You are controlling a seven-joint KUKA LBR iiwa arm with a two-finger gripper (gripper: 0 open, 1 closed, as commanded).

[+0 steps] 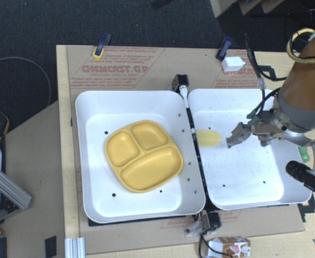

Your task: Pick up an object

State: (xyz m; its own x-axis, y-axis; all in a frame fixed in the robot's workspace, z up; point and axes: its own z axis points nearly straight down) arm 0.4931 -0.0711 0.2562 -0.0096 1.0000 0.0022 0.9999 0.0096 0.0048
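On the bench board, red "CHEMCAST GP" lettering, jaws apart above right bin

Dark carpet floor surrounds the cardboard-topped bench.

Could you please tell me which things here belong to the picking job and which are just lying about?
For the job:
gripper
yellow piece
yellow tray
left bin
right bin

Lying about:
white block
yellow clamp
cardboard
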